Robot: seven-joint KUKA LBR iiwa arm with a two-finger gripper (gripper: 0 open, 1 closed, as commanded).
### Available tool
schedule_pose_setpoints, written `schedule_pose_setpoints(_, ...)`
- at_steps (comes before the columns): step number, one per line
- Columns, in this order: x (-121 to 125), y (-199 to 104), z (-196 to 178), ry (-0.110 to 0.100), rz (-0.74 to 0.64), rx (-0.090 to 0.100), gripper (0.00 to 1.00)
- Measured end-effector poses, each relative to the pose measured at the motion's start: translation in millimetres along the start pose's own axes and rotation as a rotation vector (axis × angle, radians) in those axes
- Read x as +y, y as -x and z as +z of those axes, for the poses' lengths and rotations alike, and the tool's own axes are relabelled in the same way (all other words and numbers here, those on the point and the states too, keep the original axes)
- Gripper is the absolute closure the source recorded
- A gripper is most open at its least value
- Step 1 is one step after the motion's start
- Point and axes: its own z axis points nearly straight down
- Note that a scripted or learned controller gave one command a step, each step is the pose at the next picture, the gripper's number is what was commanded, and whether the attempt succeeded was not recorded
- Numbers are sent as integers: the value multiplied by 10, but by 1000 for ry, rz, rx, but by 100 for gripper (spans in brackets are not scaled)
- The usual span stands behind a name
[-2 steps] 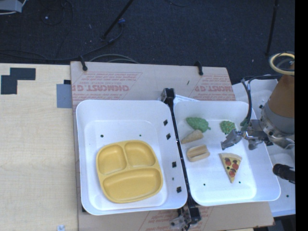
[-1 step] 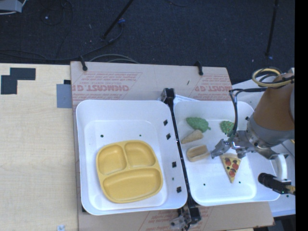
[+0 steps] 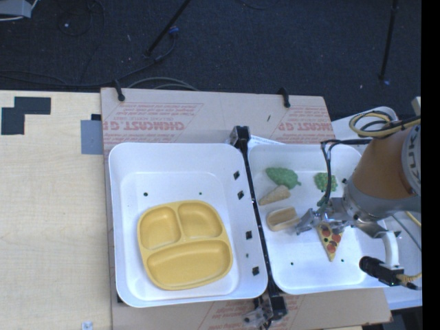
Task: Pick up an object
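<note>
The hand (image 3: 311, 223) is hanging low in the right bin (image 3: 302, 280), its metal tips pointing left, and whether it is open or closed on anything I cannot tell. The tan bread-like piece (image 3: 281, 218) is lying just left of it, long axis running left-right, while the pizza slice (image 3: 331, 240) is sitting just nearer and right, pointing toward the near rim

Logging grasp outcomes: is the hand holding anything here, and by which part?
Cannot be told. The hand sits low in the right bin, between the tan piece and pizza slice.

Yellow divided tray (image 3: 184, 245) in left bin (image 3: 127, 177)
</note>
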Motion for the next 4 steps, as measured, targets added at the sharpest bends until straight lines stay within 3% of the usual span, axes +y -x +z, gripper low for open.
schedule_pose_setpoints(1,10,19,226,9,3,-6,0)
schedule_pose_setpoints(2,22,47,99,14,7,-10,100)
schedule_pose_setpoints(4,33,-24,-1097,12,-3,-3,100)
